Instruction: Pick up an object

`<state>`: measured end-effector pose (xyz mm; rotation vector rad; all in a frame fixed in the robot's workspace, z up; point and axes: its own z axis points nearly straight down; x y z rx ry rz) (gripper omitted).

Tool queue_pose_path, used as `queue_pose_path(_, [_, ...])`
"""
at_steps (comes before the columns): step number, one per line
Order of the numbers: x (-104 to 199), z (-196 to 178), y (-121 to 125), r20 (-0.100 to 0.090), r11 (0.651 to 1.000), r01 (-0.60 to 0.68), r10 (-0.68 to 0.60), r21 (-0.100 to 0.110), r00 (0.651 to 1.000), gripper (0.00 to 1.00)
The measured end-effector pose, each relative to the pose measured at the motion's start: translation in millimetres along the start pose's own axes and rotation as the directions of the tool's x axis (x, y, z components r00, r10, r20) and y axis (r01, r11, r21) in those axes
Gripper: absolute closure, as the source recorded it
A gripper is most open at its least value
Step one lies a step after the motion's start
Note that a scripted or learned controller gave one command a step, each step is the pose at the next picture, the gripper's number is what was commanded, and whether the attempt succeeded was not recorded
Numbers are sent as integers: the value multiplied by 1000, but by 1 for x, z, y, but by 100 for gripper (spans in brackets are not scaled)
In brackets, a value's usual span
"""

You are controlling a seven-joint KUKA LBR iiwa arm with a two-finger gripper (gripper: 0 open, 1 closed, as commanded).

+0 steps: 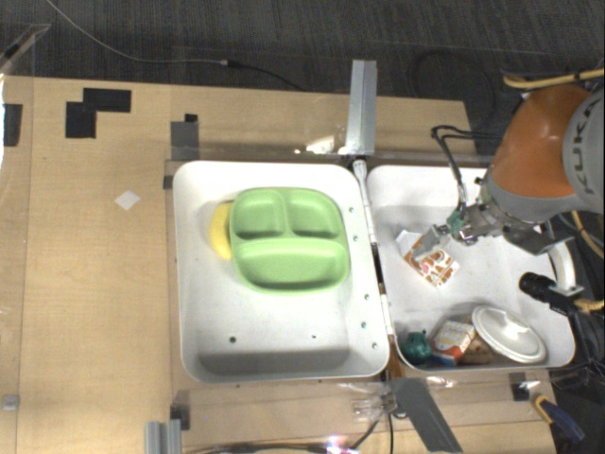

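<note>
Gripper (442, 237) over a small packet (432, 262) mid right bin (416, 192); jaw state cannot be told. Packet probably light, crinkly, slippery; pinch across its narrow sides.

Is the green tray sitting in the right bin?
No, the green tray lies in the left bin, across the divider from the right bin.

Dark carpet (189, 17) beyond wooden bench (85, 282)
</note>
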<state>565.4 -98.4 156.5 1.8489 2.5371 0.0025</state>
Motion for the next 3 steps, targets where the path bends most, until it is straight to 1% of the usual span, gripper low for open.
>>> queue_pose_path(1, [-12,60,10,1,999,44,-44,-3,999,0])
queue_pose_path(2, [-12,48,13,5,999,45,-45,-11,999,100])
queue_pose_path(3, [53,-69,-12,2,996,94,-94,-4,996,100])
